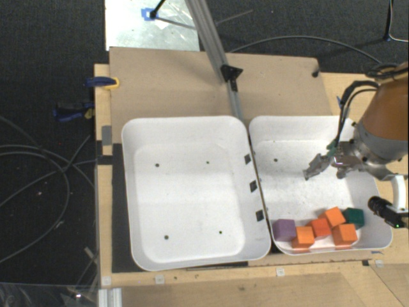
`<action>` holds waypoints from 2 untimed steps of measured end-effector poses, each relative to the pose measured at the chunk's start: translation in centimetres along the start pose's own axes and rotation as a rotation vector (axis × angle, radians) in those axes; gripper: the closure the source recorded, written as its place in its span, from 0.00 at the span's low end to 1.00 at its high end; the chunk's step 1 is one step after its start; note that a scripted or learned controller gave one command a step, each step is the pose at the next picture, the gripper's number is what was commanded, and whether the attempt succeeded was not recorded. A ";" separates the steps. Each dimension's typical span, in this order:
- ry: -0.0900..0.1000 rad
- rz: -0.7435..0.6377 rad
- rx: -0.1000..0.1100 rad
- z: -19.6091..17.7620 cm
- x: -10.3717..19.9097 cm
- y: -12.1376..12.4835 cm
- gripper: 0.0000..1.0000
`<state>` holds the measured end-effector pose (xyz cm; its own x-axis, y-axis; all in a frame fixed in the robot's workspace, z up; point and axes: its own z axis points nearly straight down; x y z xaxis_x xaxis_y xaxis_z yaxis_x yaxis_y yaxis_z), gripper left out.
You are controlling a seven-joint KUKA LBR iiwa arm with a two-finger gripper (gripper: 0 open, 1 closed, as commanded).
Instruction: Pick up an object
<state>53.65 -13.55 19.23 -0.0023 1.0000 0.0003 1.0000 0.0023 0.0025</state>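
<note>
1. The worktop point(192, 82) is a flat board of matt brown fibreboard, set on dark, coarse carpet.
2. Two shallow white bins stand on it side by side, both of smooth moulded plastic with rounded corners and a raised rim. Their inner edges touch, and three small dark clips sit along that seam.
3. The left bin point(137, 197) has a bare floor marked by four small dark dots.
4. The right bin point(281, 171) holds six small blocks, all gathered along its near edge towards the right corner.
5. Counted by colour: one purple block point(284, 229), four orange blocks, one dark green block point(354, 217).
6. The purple block is a matt, soft-edged cube at the left end of the group.
7. The orange blocks point(345, 234) are blocky cubes, crowded together and touching one another, between the purple block and the green one.
8. The green block lies at the right end, just behind the orange ones and partly hidden.
9. The arm comes in from the right, its orange band wide and smooth above a grey metal wrist.
10. The gripper point(317, 166) hangs over the middle of the right bin, well apart from the blocks.
11. Its fingers are thin grey metal, pointing left and down; whether they are apart or together I cannot tell. Nothing shows between them.
12. A slim grey metal pole point(214, 40) slants across the worktop from the top.
</note>
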 end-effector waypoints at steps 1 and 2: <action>-0.003 -0.002 -0.008 -9.9 -0.3 -2.6 0.00; -0.003 -0.004 -0.010 -27.5 1.5 -5.1 0.00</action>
<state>48.50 -12.08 46.70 -0.0066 1.0000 -0.0024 0.9999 0.0066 0.0121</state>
